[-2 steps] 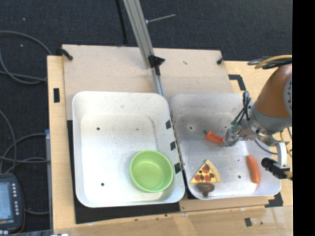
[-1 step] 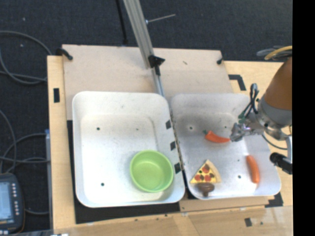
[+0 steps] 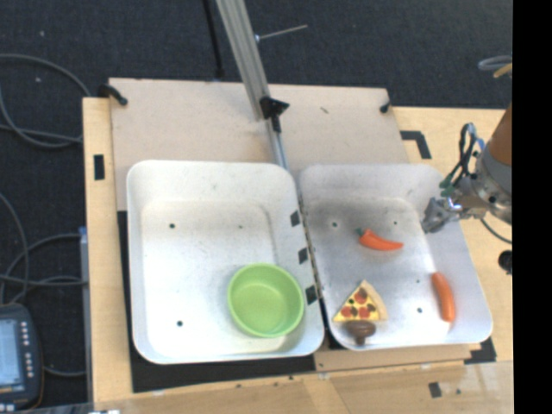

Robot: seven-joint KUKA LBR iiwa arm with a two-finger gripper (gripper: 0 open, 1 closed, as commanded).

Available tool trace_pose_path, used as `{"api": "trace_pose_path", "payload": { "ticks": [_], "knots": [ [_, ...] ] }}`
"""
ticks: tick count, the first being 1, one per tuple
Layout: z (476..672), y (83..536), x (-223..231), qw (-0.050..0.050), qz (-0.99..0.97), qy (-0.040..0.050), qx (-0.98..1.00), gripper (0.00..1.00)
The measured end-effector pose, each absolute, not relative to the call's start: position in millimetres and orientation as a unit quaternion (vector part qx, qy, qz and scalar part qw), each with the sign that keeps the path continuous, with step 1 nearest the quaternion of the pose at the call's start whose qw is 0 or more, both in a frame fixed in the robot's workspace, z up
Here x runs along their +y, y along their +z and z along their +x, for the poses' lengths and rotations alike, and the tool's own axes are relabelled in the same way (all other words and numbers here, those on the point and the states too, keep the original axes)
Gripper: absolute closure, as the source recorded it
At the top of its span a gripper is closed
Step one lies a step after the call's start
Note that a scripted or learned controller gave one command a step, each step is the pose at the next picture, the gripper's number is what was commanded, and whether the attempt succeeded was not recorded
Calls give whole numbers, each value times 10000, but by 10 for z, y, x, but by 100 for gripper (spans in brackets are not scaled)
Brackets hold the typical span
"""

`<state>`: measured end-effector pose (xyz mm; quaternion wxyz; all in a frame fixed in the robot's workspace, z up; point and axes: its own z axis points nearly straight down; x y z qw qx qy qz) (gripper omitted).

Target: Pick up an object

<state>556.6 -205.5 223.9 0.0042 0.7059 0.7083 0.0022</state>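
A green bowl (image 3: 266, 298) sits in the left bin (image 3: 155, 188); the right bin (image 3: 345, 188) holds a pizza slice (image 3: 360, 305) and two carrots, one mid-bin (image 3: 379, 241), one (image 3: 443, 296) by the right wall. The gripper (image 3: 435, 214) hovers at that bin's right rim (its grip state I cannot tell), and a descent here could strike the wall or close on nothing.

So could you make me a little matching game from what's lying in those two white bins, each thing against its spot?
Things:
1. green bowl
2. pizza slice
3. chili pepper
4. carrot

Places:
A. middle of the right bin
B. near corner of the left bin
C. right edge of the right bin
D. front edge of the right bin

Pairs: 1-B, 2-D, 3-A, 4-C
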Motion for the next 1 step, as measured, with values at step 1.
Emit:
{"api": "trace_pose_path", "payload": {
  "ticks": [1],
  "knots": [
    [5578, 2399, -2062, 17, 7057, 13, 7085, 100]
  ]
}}
